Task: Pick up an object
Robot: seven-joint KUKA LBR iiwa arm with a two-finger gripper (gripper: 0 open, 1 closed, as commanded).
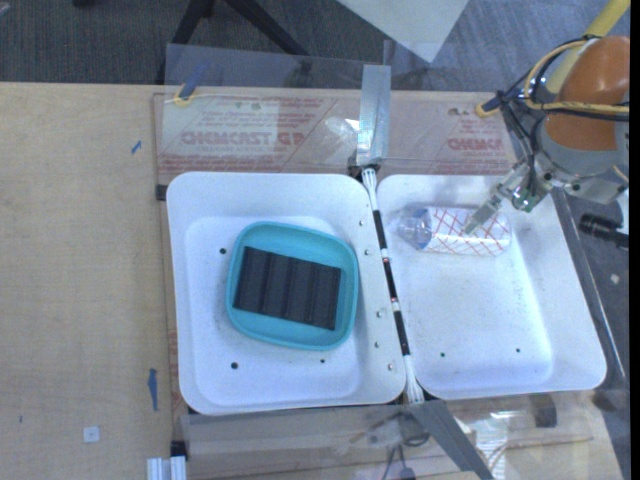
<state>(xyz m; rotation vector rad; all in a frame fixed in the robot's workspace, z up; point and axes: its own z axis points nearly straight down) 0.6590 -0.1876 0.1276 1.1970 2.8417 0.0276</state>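
Red-and-white checked paper tray (pixel 470 235), with a crumpled clear plastic wad (pixel 415 226) lying at its left end, is sitting in the far part of the right white bin (pixel 520 348), near the centre divider (pixel 385 268). The two-finger gripper (pixel 497 208) is hanging over the tray's right end, slanting down from the upper right; its thin tips are reaching to the tray's far edge, though whether they are touching it is hard to judge. The two fingers are appearing close together, and nothing is visibly sitting between them, so no hold is showing. Behind the gripper, the grey wrist and orange band (pixel 590 88) of the arm are leaning in from the right.

Judging by its look, the tray is going to be very light, thin and easily crushed, and likely to slide on the smooth bin floor rather than lift. A pinch across its raised rim seems the best hold; the plastic wad looks soft and slippery.

In the left white bin (pixel 200 368), a teal rounded dish (pixel 292 285) holding a dark ribbed block (pixel 290 286) is lying well apart.
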